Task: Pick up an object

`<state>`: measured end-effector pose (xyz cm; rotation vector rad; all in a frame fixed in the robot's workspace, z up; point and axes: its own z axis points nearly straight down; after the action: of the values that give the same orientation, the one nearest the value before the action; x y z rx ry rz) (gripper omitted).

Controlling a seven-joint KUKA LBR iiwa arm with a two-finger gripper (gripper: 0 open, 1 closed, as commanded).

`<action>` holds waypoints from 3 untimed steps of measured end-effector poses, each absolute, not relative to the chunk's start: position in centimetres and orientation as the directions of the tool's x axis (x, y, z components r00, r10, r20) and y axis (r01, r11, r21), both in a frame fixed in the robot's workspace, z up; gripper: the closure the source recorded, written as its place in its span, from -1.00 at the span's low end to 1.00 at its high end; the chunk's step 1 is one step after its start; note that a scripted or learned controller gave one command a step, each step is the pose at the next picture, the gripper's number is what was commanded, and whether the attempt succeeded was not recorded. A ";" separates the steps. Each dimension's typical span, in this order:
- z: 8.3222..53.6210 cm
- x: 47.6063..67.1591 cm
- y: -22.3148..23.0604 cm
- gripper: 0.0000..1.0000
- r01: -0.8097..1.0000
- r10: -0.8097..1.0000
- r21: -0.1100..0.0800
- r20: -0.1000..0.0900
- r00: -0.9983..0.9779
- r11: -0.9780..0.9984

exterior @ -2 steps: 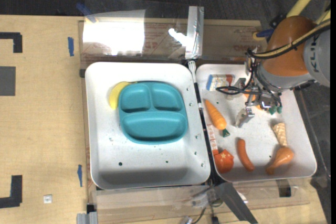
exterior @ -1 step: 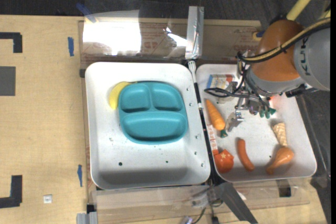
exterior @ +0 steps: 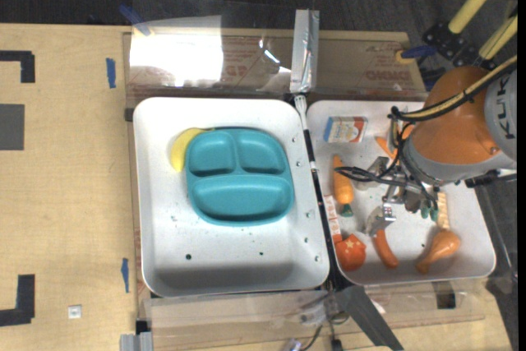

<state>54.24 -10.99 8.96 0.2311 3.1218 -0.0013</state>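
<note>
Right bin (exterior: 481, 255), objects lying around the gripper (exterior: 385, 214):
- Orange carrot-like piece (exterior: 343, 190) with green tip, sitting just left of the gripper, roughly upright.
- Red tomato (exterior: 351, 252) resting below-left of it, against the bin's left wall.
- Orange-red sausage shape (exterior: 385, 247) lying tilted directly below the gripper, near it.
- Orange pear-like item (exterior: 439, 248) lying below-right.
- Small white carton (exterior: 345, 130) with red and blue print lying above-left, well apart.

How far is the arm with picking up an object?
Done: the gripper is down inside the right bin. In hand: nothing visibly gripped; it hangs over loose toy food near an orange sausage-shaped piece. Left: grasp one item and lift it.
</note>
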 end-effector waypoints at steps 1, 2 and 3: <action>9.6 59.7 -13.6 -1.00 0.455 0.455 0.002 -0.009 -0.891 0.891; 8.9 50.4 -13.4 -1.00 0.412 0.412 0.002 -0.010 -0.911 0.911; 8.8 62.0 -15.6 -1.00 0.391 0.391 0.002 -0.010 -0.920 0.921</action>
<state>62.00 -15.63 8.80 0.6242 3.0682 0.0001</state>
